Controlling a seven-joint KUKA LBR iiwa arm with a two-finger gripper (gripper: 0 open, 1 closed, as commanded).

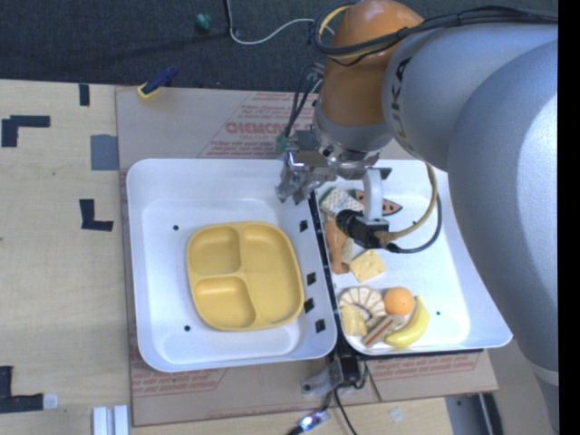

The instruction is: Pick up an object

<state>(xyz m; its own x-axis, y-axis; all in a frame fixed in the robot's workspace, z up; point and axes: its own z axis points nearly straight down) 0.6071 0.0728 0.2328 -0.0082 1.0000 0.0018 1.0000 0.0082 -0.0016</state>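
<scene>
Three candidate objects, a cheese wedge (367,266), an orange (398,301) and a banana (408,329), crowd the left side of the right bin (453,308), which apparently explains why the gripper (302,181) hangs above the far end of that bin's left wall; its jaw opening cannot be told.

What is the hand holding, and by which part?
Cannot be told: the hand hangs over the divider, and the arm hides any hold.

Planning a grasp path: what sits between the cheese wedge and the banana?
The camera view shows an orange between the cheese wedge and the banana.
</scene>
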